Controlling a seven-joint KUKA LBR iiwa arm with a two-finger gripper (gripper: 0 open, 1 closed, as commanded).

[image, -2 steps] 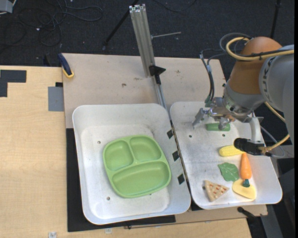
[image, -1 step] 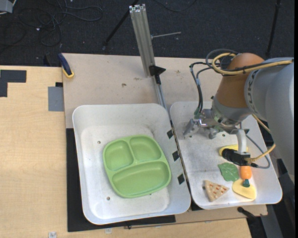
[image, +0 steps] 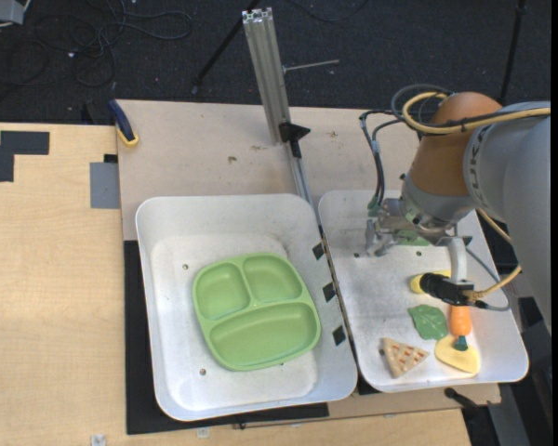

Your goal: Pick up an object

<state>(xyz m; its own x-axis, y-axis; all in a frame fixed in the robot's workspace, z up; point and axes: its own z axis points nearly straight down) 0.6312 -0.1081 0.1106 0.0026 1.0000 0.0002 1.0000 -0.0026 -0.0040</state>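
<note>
**Bins and gripper: condition at inspection**

Left bin: a smooth green three-compartment tray. Right bin: gripper low over bare floor at the far end; grip state cannot be told. Near end: triangular pizza slice, green leaf, carrot, yellow wedge.

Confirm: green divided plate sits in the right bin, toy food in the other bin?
Not quite. The camera view shows the green divided plate in the left bin. The toy food, including the pizza slice and carrot, is in the right bin.
</note>
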